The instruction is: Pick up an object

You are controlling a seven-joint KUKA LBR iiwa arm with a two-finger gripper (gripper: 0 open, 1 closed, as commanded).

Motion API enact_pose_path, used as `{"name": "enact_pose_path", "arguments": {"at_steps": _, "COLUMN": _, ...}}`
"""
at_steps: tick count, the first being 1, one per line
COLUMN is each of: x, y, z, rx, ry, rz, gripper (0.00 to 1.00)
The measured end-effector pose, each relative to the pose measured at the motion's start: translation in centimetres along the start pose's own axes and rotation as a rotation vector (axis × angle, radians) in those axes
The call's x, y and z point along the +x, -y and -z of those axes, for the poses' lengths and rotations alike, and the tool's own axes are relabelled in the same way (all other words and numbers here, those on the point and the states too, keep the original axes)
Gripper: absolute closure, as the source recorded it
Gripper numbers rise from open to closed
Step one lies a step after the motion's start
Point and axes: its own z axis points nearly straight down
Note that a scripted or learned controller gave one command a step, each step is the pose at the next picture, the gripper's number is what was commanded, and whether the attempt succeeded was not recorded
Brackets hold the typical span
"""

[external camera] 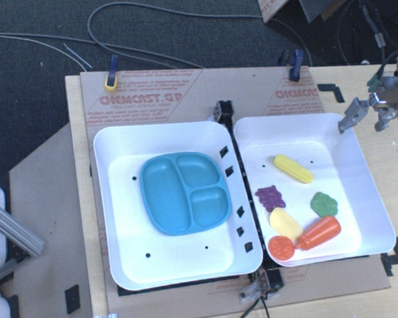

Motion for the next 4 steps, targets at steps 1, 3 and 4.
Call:
{"name": "enact_pose_path", "arguments": {"at_steps": 1, "x": 0.1, "y": -0.2, "z": 0.8, "rx": -0.013, "ry": 0.003, "rz": 0.004, "gripper": 0.00}}
{"name": "enact_pose_path", "arguments": {"at_steps": 3, "x": 1.6, "y": -0.4, "z": -10.4, "rx": -0.007, "ry": 0.001, "rz": 0.004, "gripper": 0.00}}
{"name": "enact_pose_path", "arguments": {"at_steps": 4, "x": 0.7, "y": -0.3, "z": -15.3, "rx": -0.007, "ry": 0.001, "rz": 0.003, "gripper": 0.00}}
